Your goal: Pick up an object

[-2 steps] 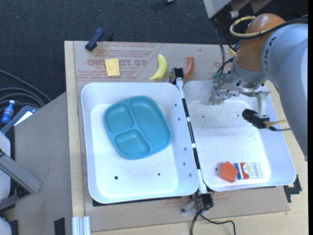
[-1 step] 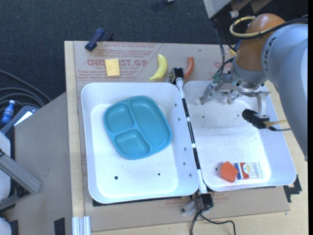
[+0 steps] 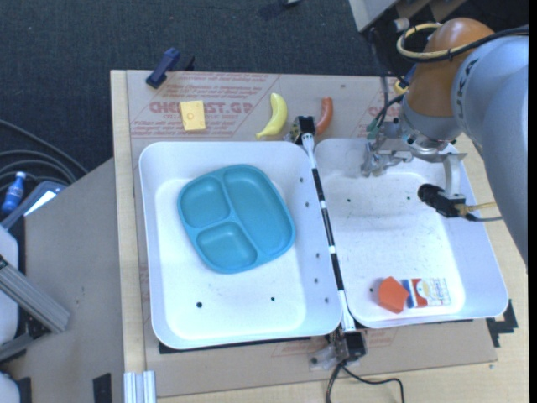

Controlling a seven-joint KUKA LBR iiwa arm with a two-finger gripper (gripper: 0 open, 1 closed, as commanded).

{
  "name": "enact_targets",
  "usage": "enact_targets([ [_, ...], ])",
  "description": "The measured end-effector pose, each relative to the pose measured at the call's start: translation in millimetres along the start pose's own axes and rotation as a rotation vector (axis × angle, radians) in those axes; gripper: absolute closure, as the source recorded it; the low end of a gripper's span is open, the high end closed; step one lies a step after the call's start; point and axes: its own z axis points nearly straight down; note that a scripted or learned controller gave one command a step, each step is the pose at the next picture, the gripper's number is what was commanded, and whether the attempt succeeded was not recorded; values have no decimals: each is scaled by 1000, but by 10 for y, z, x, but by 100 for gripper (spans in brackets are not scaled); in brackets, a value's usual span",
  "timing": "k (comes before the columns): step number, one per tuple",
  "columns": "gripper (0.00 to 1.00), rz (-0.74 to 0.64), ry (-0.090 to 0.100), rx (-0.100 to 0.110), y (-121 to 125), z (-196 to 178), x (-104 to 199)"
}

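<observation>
**Arm over right bin, nothing between fingers**

Orange block (image 3: 390,294) is lying lower right of frame, near the front edge of the right bin (image 3: 470,250), touching a small white carton (image 3: 428,292) just beside it. Blue divided plate (image 3: 236,217) is sitting mid-frame in the left bin (image 3: 159,225). Gripper (image 3: 375,159) is hanging over the upper left corner of the right bin, well apart from block and carton; jaws are looking closed, nothing held. Grey arm (image 3: 495,82) is reaching in from upper right. On the cardboard behind the bins: banana (image 3: 273,116), orange sausage-shaped toy (image 3: 325,114), yellow tag (image 3: 192,116).
</observation>
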Motion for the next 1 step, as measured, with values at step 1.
enact_targets([
  [1, 0, 0, 0, 1, -1, 2, 1],
])
